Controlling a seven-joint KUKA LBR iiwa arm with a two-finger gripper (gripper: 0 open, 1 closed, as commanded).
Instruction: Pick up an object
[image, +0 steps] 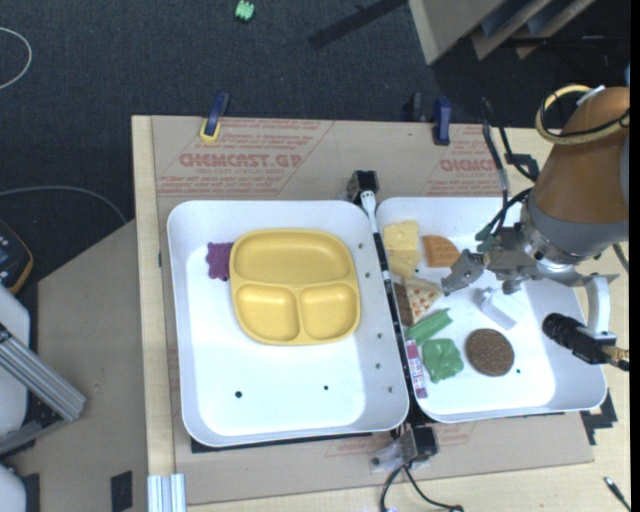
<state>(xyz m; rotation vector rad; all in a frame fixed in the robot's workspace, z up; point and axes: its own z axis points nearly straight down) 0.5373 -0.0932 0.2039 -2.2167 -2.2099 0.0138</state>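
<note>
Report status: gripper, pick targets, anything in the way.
Gripper low over right bin, nothing seen held. Brown disc, green pieces, cheese wedge lying loose there. Yellow tray in left bin, out of the way.

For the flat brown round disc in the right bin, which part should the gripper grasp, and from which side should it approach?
The flat brown round disc lies flat on the floor of the right white bin, apart from the green leafy pieces to its left. Probably best: descend from straight above and pinch across its rim, fingers on the near and far edges, where the floor beside it is bare. Its round shape offers no better axis.
</note>
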